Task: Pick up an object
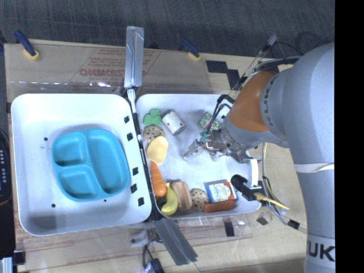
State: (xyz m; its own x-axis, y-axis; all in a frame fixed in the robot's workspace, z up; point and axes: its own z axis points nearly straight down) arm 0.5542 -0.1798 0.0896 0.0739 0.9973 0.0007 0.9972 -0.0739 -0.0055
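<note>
- desk (68,67): brown top w/ red print, seen at a slant
- 2 white bins on it, side by side: left bin (25,152), right bin (187,104)
- blue clamps (27,44) at far edge

left bin (25,124): your widest room is the white floor around the blue divided tray (90,165), mostly front and back edges.
right bin (187,102): you get a bare patch mid-floor, between the left-wall clutter and the gripper (200,145).
left wall clutter: green toy (151,118), cookie (152,132), yellow piece (157,149), carrot (157,180) line it; no gap for you there.
front wall clutter: banana (170,205), wooden block (182,194), second cookie (198,197), blue carton (220,191) crowd it.
back area: small can (172,122) and green packet (207,120) sit near the rim.
right side: arm (284,112) blocks your way in.
</note>
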